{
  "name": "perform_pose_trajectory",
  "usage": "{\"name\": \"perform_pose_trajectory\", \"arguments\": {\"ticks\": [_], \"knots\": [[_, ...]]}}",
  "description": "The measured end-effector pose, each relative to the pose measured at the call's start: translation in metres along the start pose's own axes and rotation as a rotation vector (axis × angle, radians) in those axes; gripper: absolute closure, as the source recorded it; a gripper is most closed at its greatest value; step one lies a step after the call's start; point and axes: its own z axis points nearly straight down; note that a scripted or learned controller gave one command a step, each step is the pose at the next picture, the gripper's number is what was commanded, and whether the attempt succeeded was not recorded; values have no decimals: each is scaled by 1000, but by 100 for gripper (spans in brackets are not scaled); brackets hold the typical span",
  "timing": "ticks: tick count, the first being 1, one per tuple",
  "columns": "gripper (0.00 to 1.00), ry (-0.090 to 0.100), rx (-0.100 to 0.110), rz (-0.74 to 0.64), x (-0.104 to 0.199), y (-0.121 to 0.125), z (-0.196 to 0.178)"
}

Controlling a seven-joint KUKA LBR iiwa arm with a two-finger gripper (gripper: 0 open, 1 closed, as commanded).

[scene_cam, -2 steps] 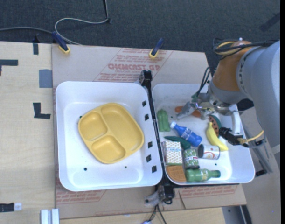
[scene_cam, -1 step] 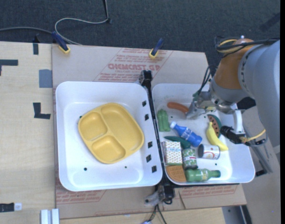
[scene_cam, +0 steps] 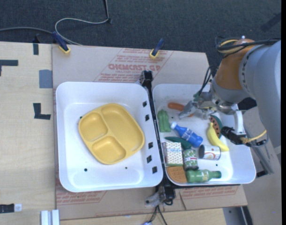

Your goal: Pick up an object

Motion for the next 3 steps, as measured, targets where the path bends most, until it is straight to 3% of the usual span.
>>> {"name": "perform_pose_trajectory", "arguments": {"ticks": [1, 2, 3], "knots": [[0, 6, 22, -3, 18, 47, 12], [100, 2, 32, -5, 17, 44, 4], [100, 6, 6, -1, 131, -5, -89]]}}
